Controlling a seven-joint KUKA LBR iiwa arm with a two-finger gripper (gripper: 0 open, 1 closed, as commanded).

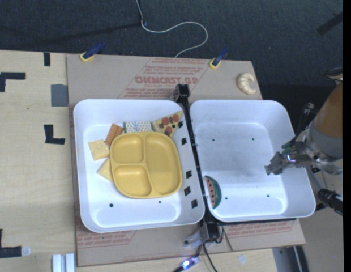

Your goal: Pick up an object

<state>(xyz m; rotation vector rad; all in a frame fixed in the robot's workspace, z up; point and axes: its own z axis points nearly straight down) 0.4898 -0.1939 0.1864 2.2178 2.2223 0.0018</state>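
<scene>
From the overhead camera view, the nearest candidate is a watermelon slice toy (213, 190) lying flat in the right bin (243, 115), tight against its left wall near the front corner. It looks light, stiff and slick, so its curved rind edge seems the best hold, though the wall crowds one side. The pincer (275, 167) hangs over the bin's right side, well apart from it; I cannot tell its spread. The bin floor between offers open room.
</scene>
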